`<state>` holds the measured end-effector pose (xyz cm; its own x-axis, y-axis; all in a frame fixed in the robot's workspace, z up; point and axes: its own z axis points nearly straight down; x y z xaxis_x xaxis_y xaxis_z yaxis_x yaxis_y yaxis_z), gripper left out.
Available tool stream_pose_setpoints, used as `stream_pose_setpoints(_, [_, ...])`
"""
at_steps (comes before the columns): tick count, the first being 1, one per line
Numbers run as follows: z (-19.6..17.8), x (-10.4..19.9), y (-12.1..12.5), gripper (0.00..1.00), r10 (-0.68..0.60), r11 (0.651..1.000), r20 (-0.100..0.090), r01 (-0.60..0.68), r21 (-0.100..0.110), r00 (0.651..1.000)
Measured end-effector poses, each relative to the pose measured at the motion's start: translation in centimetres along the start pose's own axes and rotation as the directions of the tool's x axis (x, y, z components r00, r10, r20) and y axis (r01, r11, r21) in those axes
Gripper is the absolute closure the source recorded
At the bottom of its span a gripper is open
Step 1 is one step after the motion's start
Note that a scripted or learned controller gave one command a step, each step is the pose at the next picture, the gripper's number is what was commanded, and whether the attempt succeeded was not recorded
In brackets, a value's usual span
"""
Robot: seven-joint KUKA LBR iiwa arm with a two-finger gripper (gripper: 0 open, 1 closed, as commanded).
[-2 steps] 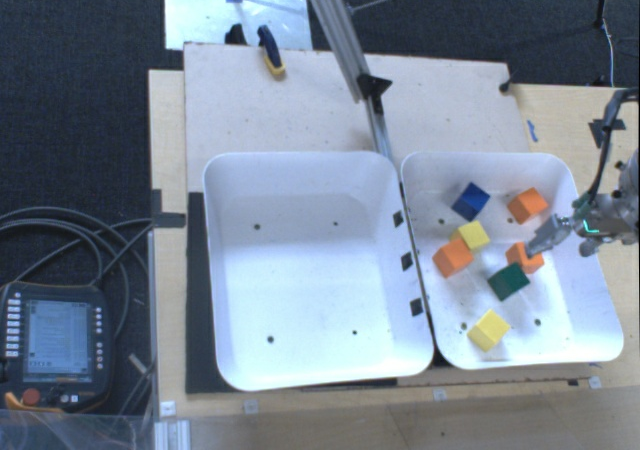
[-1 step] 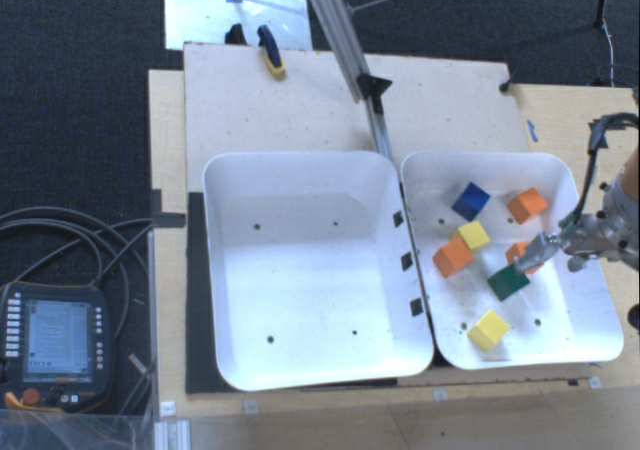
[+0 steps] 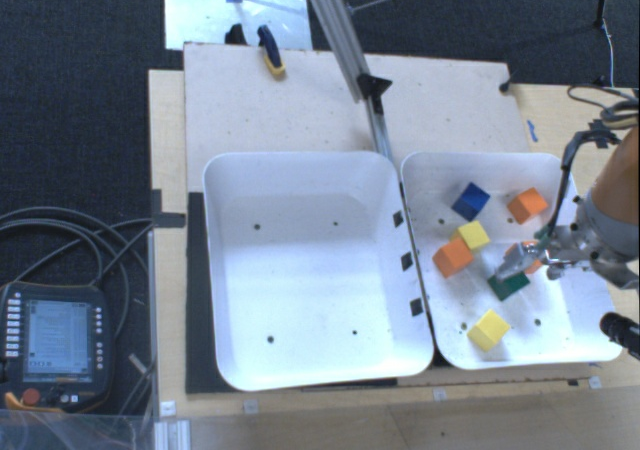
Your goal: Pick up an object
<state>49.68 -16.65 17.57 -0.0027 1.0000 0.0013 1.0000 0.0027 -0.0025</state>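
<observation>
Blue block (image 3: 470, 201): a small cube, turned cornerwise, resting on the floor of the right bin (image 3: 440, 338) towards its far side.
Far orange block (image 3: 527, 205): a cube just right of the blue one, apart from it, slightly tilted.
Small yellow block (image 3: 473, 235): sat near the bin's middle, just below the blue one.
Near orange block (image 3: 452, 256): lay touching or almost touching the small yellow one, on its lower left.
Green block (image 3: 509, 285): dark, flat on the floor, right of the near orange block.
Large yellow block (image 3: 489, 330): lay nearest the front wall, well apart from the rest.
</observation>
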Motion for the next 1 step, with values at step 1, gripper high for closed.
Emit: stream_pose_setpoints(1, [6.28, -0.03, 0.10, 0.00, 0.001, 1.000, 0.000, -0.001, 0.001, 1.000])
